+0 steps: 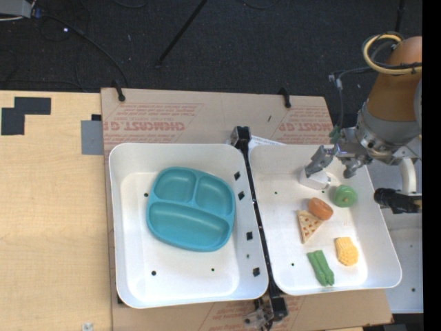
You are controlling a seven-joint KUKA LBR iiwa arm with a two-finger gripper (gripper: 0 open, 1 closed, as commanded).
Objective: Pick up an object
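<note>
Over the far side of the right bin (386,254) the tool (335,163) hangs with its two fingers spread apart and nothing between them. Just below it lies a small white piece (315,181), with a green ball (344,196) beside that. Nearer me sit an orange lump (320,208), a pizza slice (309,225), a yellow corn piece (346,251) and a green pod (320,267). The left bin (131,267) holds a teal divided plate (191,208). I'd pick the green ball: centre the fingers over it, descend straight, and avoid nudging the white piece.
</note>
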